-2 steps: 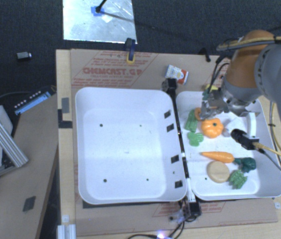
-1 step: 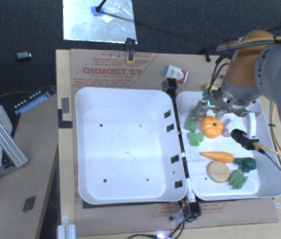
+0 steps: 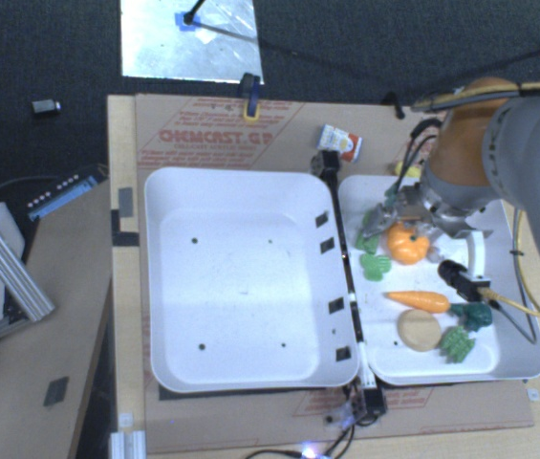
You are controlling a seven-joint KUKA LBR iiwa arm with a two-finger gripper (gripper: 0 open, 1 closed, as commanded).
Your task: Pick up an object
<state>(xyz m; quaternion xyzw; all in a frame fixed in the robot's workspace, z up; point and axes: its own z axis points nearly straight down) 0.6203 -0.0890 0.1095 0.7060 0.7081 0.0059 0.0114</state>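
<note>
My gripper (image 3: 387, 220) hangs low over the far left part of the right bin (image 3: 523, 352). Just under and beside it sits an orange pumpkin-like toy (image 3: 407, 246), touching or nearly touching the gripper. A small green leafy piece (image 3: 376, 267) lies to the pumpkin's left. Nearer the front lies a carrot (image 3: 420, 301) with a dark green top (image 3: 476, 316). In front of the carrot are a tan round piece (image 3: 420, 331) and a green broccoli floret (image 3: 458, 344). The arm's grey body hides the bin's far right corner.
The left bin (image 3: 241, 275) adjoins the right one, with black clips (image 3: 331, 247) along the shared wall. A small white and orange packet (image 3: 339, 142) lies on the cardboard behind the bins. A blue and yellow clamp (image 3: 249, 97) stands at the cardboard's far edge.
</note>
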